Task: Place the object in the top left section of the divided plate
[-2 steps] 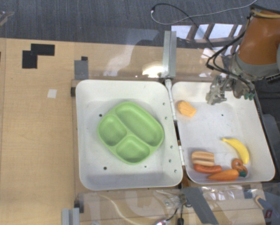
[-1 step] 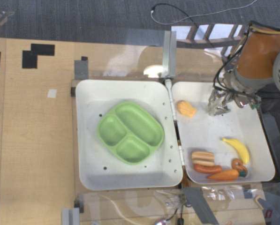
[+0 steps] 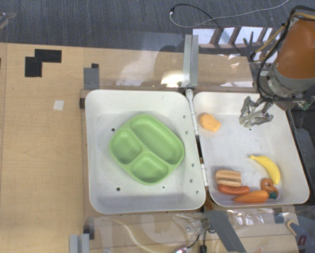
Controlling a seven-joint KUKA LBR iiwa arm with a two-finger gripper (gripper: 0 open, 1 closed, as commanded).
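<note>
Claw: the claw (image 3: 255,114) hung low over the upper part of the right bin (image 3: 299,194), near its back wall; how far its fingers were parted could not be told from the slant view, and nothing was seen between them.
Task's thing: the task did not say which object; the closest candidate looked to be the orange piece (image 3: 210,122), lying in the right bin just beside the divider, left of the claw and apart from it.
Other food: banana (image 3: 268,167), hotdog (image 3: 228,177), a red piece (image 3: 232,190), carrot (image 3: 251,196) and a small round fruit (image 3: 268,185) sat bunched toward the bin's front, well apart from the claw.
Plate: the green plate (image 3: 147,148) lay turned at an angle in the left bin (image 3: 102,194), all three sections bare; the top left section (image 3: 126,143) looked to be the small one on the plate's left side.
Step in hand: judged to be the approach to a pick, with nothing yet lifted.
Doing it well: the claw would best centre over one piece before closing, keep off the divider wall, lift above the bin rims before crossing, and allow for the plate's rotation when choosing the section.
Risk: the orange piece looked rounded and might slip or roll.
Writing: none readable on the bins, plate, food or surface (image 3: 36,157); the black shapes on the surface carried no text.
</note>
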